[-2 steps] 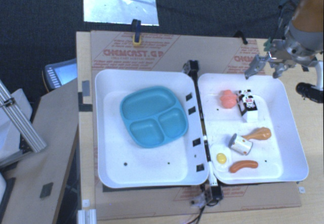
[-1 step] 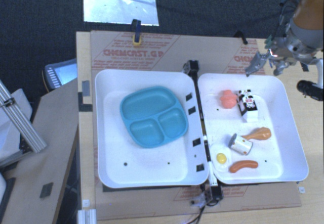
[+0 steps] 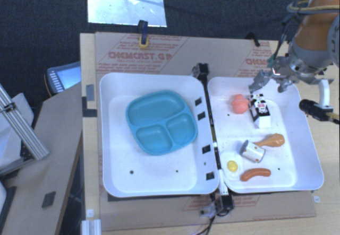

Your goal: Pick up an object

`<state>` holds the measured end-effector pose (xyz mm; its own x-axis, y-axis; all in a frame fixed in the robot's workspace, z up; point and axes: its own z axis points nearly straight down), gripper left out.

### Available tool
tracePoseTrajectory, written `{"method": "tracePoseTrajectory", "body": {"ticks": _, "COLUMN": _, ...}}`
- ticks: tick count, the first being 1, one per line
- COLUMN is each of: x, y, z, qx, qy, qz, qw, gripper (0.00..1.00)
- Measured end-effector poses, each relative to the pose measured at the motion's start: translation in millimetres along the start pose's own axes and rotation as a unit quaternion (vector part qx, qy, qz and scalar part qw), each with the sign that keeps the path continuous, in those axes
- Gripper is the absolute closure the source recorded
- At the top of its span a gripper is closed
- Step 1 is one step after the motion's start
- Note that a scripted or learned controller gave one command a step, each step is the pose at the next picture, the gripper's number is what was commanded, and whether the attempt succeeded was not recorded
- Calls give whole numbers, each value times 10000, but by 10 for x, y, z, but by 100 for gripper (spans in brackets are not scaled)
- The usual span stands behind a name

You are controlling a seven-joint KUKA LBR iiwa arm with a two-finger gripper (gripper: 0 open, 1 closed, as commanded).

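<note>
The right bin (image 3: 303, 138) holds several small objects. A pink rounded piece (image 3: 240, 103) lies at its back left, with a white block with black and red marks (image 3: 261, 112) just right of it. Toward the front lie an orange drumstick-shaped piece (image 3: 272, 140), a small silver can (image 3: 252, 150) on its side, a yellow egg-like piece (image 3: 232, 165) and an orange sausage (image 3: 255, 174). My gripper (image 3: 271, 85) hangs over the bin's back edge, above and a little behind the white block. Its fingers stand apart with nothing between them.
The left bin (image 3: 114, 175) holds a blue divided plate (image 3: 161, 121). A black divider (image 3: 208, 122) runs between the bins. A black fitting (image 3: 313, 107) sticks in over the right bin's right rim. Cardboard (image 3: 159, 53) lies under both bins.
</note>
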<state>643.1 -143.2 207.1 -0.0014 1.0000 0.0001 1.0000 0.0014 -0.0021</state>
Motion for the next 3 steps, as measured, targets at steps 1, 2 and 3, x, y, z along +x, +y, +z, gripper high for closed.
{"method": "tracePoseTrajectory", "body": {"ticks": 1, "x": 60, "y": -85, "z": 534, "qx": -1, "qy": 2, "qz": 0, "qw": 10000, "gripper": 0}}
{"method": "tracePoseTrajectory", "body": {"ticks": 2, "x": 100, "y": -84, "z": 931, "qx": -41, "qy": -19, "qz": -6, "qw": 10000, "gripper": 0}}
{"method": "tracePoseTrajectory", "body": {"ticks": 3, "x": 86, "y": -60, "z": 777, "qx": -84, "qy": -34, "qz": -1, "qw": 10000, "gripper": 100}}
